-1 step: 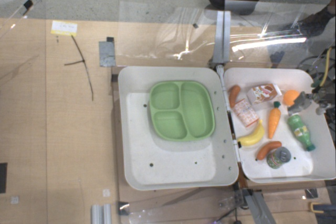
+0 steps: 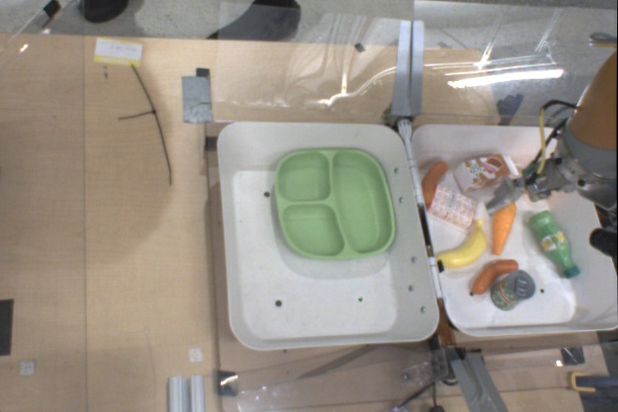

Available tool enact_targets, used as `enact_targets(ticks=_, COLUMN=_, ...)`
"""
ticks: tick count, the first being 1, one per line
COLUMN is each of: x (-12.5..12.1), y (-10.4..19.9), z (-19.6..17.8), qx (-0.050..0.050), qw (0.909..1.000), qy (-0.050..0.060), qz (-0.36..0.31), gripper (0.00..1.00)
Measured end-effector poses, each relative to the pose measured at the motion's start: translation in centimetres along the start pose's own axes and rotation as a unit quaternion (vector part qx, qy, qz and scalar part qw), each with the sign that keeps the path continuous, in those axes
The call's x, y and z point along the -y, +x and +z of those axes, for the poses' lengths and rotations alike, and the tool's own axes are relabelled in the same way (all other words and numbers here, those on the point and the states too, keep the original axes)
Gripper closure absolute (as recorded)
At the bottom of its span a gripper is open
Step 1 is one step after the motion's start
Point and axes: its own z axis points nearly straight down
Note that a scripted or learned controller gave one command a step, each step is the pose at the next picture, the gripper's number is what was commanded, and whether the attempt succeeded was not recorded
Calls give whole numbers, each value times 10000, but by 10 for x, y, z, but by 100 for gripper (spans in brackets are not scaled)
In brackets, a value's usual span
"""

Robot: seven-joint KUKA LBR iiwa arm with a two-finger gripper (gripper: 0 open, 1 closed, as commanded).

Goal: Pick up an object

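Note:
The right bin (image 2: 550,318) holds several items: a yellow banana (image 2: 465,249), an orange carrot (image 2: 503,229), a green bottle (image 2: 552,244), a red sausage (image 2: 434,178), a pink wafer pack (image 2: 450,205), a snack bag (image 2: 483,171), a round can (image 2: 514,288) and a small orange piece (image 2: 486,276). My gripper (image 2: 502,197) reaches in from the right and hangs low over the carrot's upper end, just below the snack bag. Nothing is visibly lifted.
The left bin (image 2: 251,304) holds a green divided plate (image 2: 335,204). A metal divider (image 2: 409,72) runs between the bins at the back. The arm's wrist and cables (image 2: 570,154) cover the right bin's far right side.

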Motion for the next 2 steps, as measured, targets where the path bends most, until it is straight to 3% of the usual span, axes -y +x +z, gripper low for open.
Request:
enact_targets(ticks=1, x=-18, y=6, z=30, qx=28, qw=9983, qy=-45, qz=-573, gripper=0)
enact_targets(ticks=2, x=-20, y=4, z=17, qx=48, qw=9983, qy=-78, qz=-567, gripper=100)
